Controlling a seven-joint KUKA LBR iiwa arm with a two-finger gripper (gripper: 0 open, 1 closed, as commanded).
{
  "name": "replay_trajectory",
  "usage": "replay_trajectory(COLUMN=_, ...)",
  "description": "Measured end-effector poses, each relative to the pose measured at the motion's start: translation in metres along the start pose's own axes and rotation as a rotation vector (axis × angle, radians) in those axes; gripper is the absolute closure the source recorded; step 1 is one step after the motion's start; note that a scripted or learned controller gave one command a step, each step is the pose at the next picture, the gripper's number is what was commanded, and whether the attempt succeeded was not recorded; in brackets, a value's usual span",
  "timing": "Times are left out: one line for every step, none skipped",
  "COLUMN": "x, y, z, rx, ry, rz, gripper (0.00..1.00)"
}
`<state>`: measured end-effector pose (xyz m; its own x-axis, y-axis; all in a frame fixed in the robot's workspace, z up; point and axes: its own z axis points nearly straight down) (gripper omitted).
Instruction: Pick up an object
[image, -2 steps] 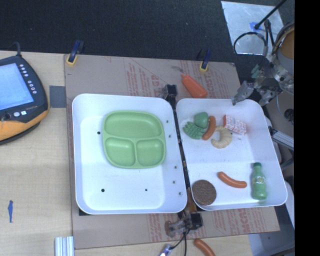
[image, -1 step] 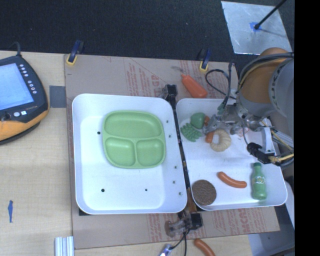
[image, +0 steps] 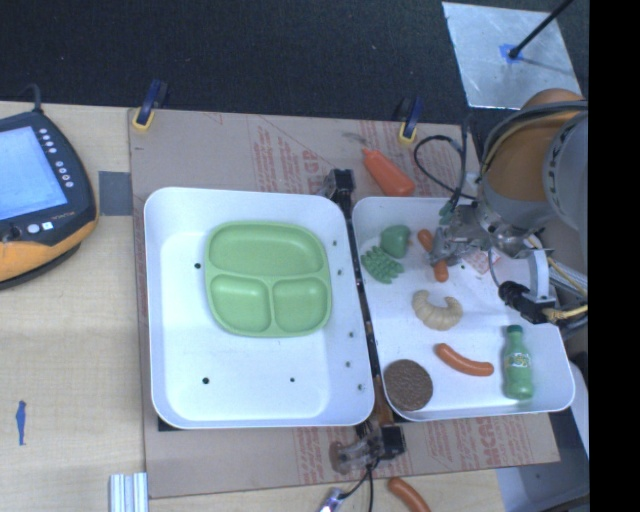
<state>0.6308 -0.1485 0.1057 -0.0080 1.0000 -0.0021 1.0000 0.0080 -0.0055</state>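
My gripper (image: 452, 243) is low over the back of the right bin (image: 560, 395), its grey arm reaching in from the right. A small orange piece (image: 440, 270) lies just below it and another orange bit (image: 425, 238) is at its left side. I see nothing clearly held. Left of the gripper are a green vegetable (image: 395, 240) and a green ridged piece (image: 380, 265). Nearer the front lie a beige croissant-like item (image: 438, 310), an orange sausage (image: 463, 360), a green bottle (image: 516, 362) and a brown round cookie (image: 408, 384).
The left bin (image: 180, 380) holds a green divided plate (image: 268, 278). An orange carrot (image: 388, 173) lies behind the bins on the cardboard and another sausage (image: 410, 493) in front. A teach pendant (image: 40, 195) sits at far left. Cables loop near the wrist.
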Motion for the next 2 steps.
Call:
replay_trajectory(x=0.036, y=-0.021, z=-0.023, rx=0.0, ry=0.001, rz=0.002, gripper=1.0)
replay_trajectory(x=0.11, y=-0.023, z=-0.087, rx=-0.002, ry=0.002, rz=0.002, gripper=1.0)
